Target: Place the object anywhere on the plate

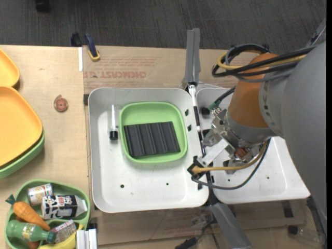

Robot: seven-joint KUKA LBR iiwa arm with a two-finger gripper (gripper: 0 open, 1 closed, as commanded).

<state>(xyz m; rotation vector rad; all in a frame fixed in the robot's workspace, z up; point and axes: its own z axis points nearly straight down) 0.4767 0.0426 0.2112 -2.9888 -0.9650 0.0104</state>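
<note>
The ridged black mat [151,139] already lies on the green plate [153,113] in the left bin [104,191]. At three o'clock, the pincer's [234,150] state cannot be told; another descent might drag it off.

We see even, bright overhead light, soft shadows, mild glare on the white bins [104,191], focus slightly soft throughout.

Dark grey carpet floor [155,9] behind a light wooden bench [52,77].
</note>
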